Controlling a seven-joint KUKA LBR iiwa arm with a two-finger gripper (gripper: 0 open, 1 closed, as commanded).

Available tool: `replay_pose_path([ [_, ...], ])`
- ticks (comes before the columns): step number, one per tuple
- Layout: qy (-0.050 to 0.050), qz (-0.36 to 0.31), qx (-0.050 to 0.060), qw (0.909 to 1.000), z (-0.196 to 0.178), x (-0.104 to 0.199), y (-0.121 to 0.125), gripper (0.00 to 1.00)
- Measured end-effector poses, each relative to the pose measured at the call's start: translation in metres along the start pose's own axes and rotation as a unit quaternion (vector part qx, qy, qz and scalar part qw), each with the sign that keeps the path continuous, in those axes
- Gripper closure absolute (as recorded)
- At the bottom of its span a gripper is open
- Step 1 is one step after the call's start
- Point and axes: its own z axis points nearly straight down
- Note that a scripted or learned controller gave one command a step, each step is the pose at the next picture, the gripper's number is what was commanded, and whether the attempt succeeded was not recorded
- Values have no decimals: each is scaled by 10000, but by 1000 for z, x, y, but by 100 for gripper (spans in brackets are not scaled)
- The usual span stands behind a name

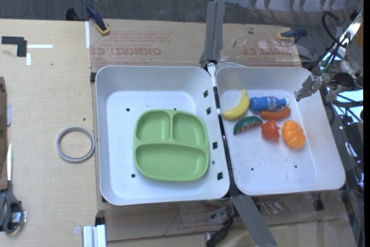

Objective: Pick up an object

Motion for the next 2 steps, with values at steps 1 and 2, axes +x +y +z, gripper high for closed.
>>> replay_pose_path([
  [1,-1,-16,-1,10000,110,8,28,0],
  [2,-1,-4,-2,10000,142,46,-3,0],
])
